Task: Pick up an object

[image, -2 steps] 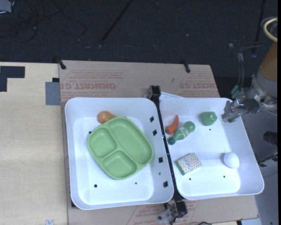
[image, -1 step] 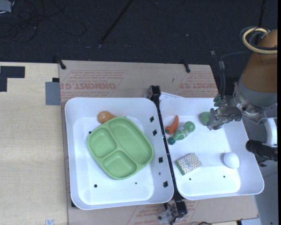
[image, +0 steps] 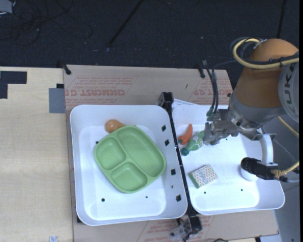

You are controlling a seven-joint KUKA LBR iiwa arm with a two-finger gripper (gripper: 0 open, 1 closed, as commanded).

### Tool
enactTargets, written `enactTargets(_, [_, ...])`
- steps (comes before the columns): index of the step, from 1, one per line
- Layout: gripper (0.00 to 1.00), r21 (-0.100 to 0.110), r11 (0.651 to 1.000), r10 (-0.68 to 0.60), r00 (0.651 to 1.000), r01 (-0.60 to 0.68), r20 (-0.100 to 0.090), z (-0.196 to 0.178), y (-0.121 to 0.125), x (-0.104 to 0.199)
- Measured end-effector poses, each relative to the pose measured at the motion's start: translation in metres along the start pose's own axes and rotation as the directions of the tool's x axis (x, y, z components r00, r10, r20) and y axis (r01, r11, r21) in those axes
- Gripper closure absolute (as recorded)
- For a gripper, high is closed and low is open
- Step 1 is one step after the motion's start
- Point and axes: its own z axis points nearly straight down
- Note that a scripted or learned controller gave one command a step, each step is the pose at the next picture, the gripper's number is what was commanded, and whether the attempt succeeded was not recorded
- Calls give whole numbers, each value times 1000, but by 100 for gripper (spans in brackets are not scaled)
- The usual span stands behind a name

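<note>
- Nearest the camera, at the bench's front edge, a small dark fitting (image: 184,230) sits just below the seam where the two bins meet.
- Left bin (image: 86,205): holds a green divided plate (image: 129,158) with three compartments, lying flat; an orange rounded object (image: 112,125) sits just behind the plate, touching or nearly touching its rim.
- Right bin (image: 232,198): holds a small patterned packet (image: 203,176) near the front, an orange carrot-like piece (image: 187,133) and a green object (image: 193,145) close together by the dividing wall.
- Gripper (image: 210,136): low over the right bin, just beside the green object, with the orange-banded arm (image: 267,79) above it. Whether the jaws stand open or closed cannot be told, as the wrist hides them.
- Step in hand, as judged: the approach to a grasp, with the green object or the carrot-like piece the likely target. Nothing can be seen held.
- Next move, as judged: it calls for centring on one item alone, since the two lie close together and near the bin wall, then closing and lifting straight up.
</note>
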Motion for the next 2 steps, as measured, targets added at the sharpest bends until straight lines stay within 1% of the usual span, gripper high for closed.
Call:
enactTargets(1, [100,-1,1000,0,1000,0,1,1,-8,61])
enactTargets(2, [100,0,1000,0,1000,0,1,17,-14,107])
